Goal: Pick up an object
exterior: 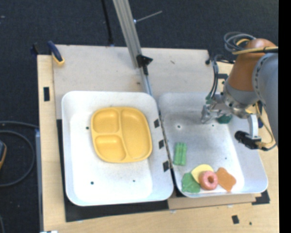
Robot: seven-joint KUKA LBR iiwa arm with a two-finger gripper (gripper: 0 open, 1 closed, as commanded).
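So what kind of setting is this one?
Most likely a robotics lab bench for pick trials: two white bins on a board, the grey arm reaching in, toy food like a pink donut, and loose cables on dark floor.

Counting two shallow white bins sitting side by side on the tabletop (pixel 102 69): the left bin (pixel 77 188) and the right bin (pixel 252 176). Holding one yellow divided tray (pixel 121 133) with three compartments in the left. Holding five small items in the right: one green ridged block (pixel 180 154), one green leafy piece (pixel 189 183), one yellow round piece (pixel 201 171), one pink ring doughnut (pixel 209 180), one orange lump (pixel 226 178). Showing one arm (pixel 247 76) with one gripper (pixel 209 114).
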